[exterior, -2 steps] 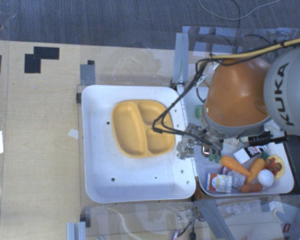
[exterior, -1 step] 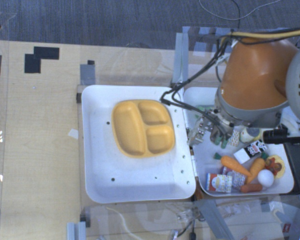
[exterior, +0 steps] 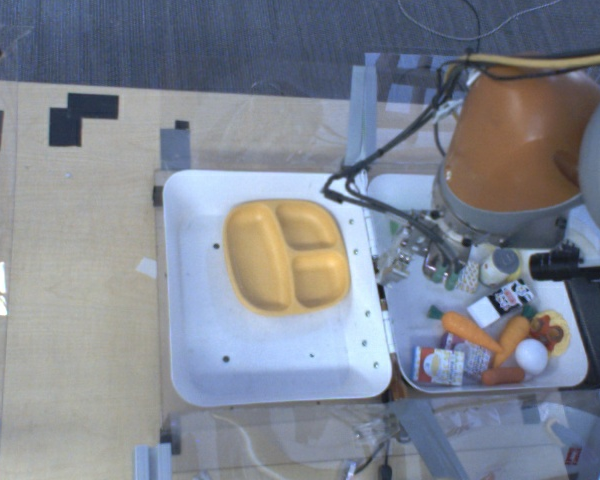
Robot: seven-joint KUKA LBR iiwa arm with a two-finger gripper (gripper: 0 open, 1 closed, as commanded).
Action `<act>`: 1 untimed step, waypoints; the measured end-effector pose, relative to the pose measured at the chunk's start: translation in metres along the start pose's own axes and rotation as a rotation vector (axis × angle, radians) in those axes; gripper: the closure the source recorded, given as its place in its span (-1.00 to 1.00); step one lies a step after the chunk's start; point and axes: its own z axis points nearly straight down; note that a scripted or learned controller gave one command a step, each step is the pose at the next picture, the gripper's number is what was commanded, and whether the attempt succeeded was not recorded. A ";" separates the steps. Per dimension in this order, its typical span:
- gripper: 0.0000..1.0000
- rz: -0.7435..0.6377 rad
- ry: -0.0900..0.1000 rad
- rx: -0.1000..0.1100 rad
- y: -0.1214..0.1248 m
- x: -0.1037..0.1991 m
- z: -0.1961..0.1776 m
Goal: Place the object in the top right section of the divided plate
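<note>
A pale wooden bench (exterior: pixel 80 268) is carrying two white bins side by side, with grey carpet lying beyond. My pincer (exterior: pixel 427 253) is hanging low over the near-left part of the right bin (exterior: pixel 408 313), under my orange wrist. I cannot tell how wide it is standing or whether it is gripping anything. Just beyond it, toward the bin's front, the candidate things are lying in a heap: a carrot (exterior: pixel 470 330), a white egg (exterior: pixel 531 355) and a small carton (exterior: pixel 438 365), touching or nearly so. Well apart, in the left bin (exterior: pixel 195 353), the yellow plate (exterior: pixel 280 256) is waiting, with its top right section (exterior: pixel 308 226) bare. I am judging that picking comes first. I should be choosing one piece, probably the carrot, as it lies on top. I should be closing across its narrow width, lifting straight up, and clearing the walls between the bins before lowering over that section.
</note>
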 end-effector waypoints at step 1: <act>1.00 -0.214 0.010 0.003 0.071 0.015 0.012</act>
